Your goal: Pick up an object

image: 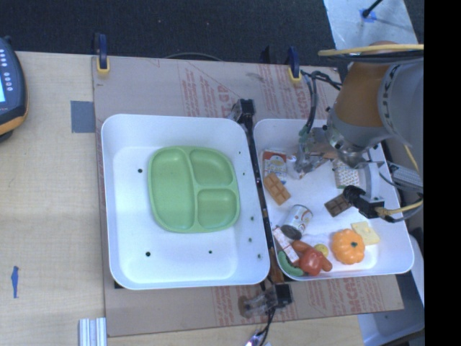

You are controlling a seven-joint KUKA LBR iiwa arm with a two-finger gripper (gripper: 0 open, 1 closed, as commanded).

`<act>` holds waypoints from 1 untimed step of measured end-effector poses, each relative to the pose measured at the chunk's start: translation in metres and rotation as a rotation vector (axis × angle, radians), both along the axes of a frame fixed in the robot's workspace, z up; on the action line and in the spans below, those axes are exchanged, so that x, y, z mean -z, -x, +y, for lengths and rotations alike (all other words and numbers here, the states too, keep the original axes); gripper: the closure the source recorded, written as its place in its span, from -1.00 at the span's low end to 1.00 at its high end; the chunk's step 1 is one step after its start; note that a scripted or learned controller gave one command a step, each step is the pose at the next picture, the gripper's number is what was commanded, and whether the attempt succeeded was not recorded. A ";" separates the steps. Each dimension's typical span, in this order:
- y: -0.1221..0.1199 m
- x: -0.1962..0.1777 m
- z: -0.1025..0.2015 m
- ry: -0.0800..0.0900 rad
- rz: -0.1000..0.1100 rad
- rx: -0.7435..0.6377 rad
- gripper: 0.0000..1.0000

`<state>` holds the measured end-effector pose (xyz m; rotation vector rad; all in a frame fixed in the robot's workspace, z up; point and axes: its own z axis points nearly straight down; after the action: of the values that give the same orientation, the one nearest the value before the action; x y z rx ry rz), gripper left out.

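A tan table (50, 215) carries two white bins side by side, seen from above. The left bin (108, 193) holds a pale green plate (193, 189) with three compartments, lying flat near the middle, its long axis running up and down the view.

The right bin (403, 244) holds the loose items. At its upper left lies a small white-and-red packet (274, 163), flat. Just below it is a tan ridged cracker (276, 187), its long axis slanting from upper left to lower right. Below that, a small silver can (297, 217) lies on its side, its open end turned to the lower left. Along the bin's lower edge sit a green pod (288, 265) and, touching it, a red tomato (311, 262). Farther right are a dark brown block (337, 205), tilted along a lower-left to upper-right line, a round orange pumpkin (348, 246) standing stem up, and a pale yellow cheese slice (366, 233) just beside the pumpkin's upper right.

The hand (311, 158) hangs low over the bin's upper part, just right of the packet and apart from the cracker. Whether it is apart or together cannot be told, and nothing can be seen held in it. The grey arm (367, 99), with its orange band, reaches in from the right.
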<state>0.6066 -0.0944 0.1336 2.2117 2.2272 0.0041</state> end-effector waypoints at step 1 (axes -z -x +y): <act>0.003 0.002 -0.001 0.000 0.007 0.003 -1.00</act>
<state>0.6037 -0.0956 0.1315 2.2185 2.2273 -0.0031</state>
